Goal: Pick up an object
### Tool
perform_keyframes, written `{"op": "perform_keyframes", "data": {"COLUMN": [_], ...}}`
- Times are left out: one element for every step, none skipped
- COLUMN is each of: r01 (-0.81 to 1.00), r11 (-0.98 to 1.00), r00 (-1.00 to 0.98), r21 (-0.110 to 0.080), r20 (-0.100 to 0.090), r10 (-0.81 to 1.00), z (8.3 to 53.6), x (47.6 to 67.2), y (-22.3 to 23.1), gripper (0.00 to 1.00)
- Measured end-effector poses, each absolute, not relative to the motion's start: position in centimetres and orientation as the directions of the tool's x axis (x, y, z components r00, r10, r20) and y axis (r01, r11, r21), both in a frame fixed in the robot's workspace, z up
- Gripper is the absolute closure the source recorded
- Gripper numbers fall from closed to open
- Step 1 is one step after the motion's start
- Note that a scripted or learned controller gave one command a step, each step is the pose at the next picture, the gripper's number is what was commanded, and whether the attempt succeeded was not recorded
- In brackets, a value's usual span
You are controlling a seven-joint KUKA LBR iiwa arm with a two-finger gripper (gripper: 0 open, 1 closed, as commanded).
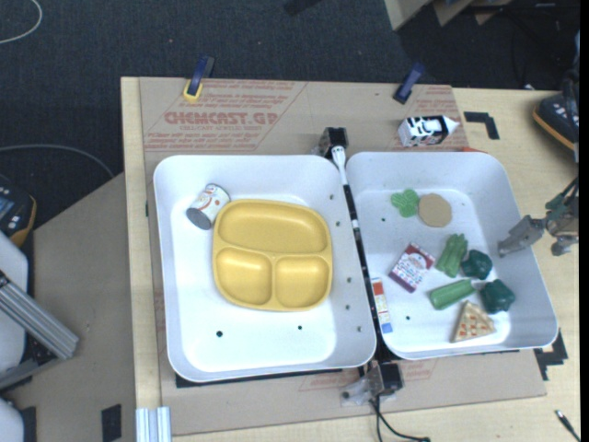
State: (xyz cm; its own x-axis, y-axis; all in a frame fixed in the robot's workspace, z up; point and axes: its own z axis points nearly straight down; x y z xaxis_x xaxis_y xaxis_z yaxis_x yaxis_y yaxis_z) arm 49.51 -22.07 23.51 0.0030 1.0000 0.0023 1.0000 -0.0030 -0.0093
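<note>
Reaching in from the right, the gripper (pixel 532 236) hangs at the right bin's (pixel 488 168) outer rim, fingers spread, holding nothing. Left bin (pixel 175 247): one yellow divided tray (pixel 272 253), one small can (pixel 207 205) on its side touching it. Right bin: four green pieces (pixel 453 254), one tan disc (pixel 435 211), one red-white packet (pixel 410 268), one pizza-slice toy (pixel 473 322).

Claw (pixel 543 233) observed at the right edge of the camera view, entering from the right at mid height. Grey metal fingers (pixel 517 236) point leftward and slightly down. Finger spacing cannot be judged from this angle. Nothing is seen between them. Very little of the arm is visible.
</note>
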Motion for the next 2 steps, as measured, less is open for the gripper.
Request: {"op": "perform_keyframes", "data": {"r01": [1.0, 1.0], "r11": [0.0, 0.0], "r00": [0.0, 0.0], "r21": [0.001, -0.007], "r20": [-0.001, 0.004], "r10": [1.0, 1.0], "z": [24.0, 17.8], "x": [49.7, 49.6], "y": [-22.1, -21.4], "gripper": [0.0, 0.0]}}
